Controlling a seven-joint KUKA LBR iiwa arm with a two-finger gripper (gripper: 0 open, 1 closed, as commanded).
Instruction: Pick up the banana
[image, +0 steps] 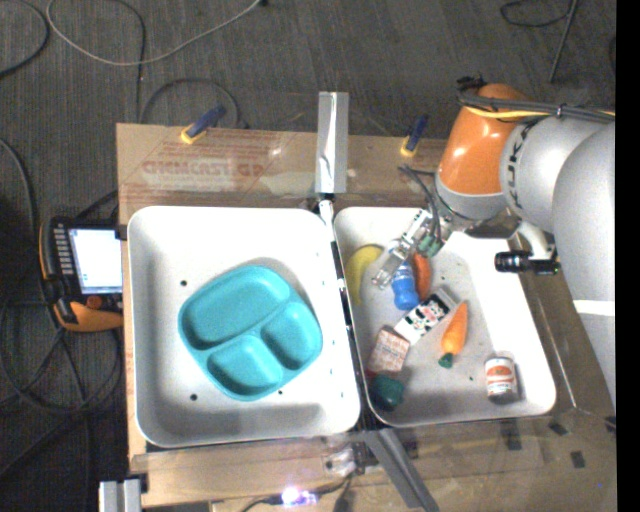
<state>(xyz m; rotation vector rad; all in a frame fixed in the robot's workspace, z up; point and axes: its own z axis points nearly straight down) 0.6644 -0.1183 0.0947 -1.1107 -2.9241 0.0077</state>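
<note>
Hand over right bin, banana at bin's upper left

Single overhead view. Arm (560, 170) enters from the right, grey body, orange band above the wrist. Hand (402, 252) hangs low over the upper part of the right bin (530, 400). It appears as a pale, blurred metal shape; whether it is wide or narrow, cannot tell, and nothing is clearly seen gripped in it.

Banana (362, 268): yellow, lies in the right bin's upper left corner, against the wall shared with the left bin. It sits just left of the hand, partly overlapped by it; contact between them cannot be judged.

Other contents of the right bin:
- blue object (404, 292) just below the hand, beside a small orange-red piece (423, 275)
- black-and-white patterned box (424, 317) at mid-bin, tilted
- carrot (454, 334) right of the box, lying at a slant
- tan packet (390, 352) below the box
- dark green object (388, 391) near the bin's lower left corner
- small can (500, 378) with a red and white label near the lower right corner

Left bin (160, 400): holds a teal divided tray (250, 330), three compartments, turned at an angle.

Surface behind the bins: brown cardboard sheet (220, 170) with printing, and blue clamps (203, 122) at its far edge
</note>
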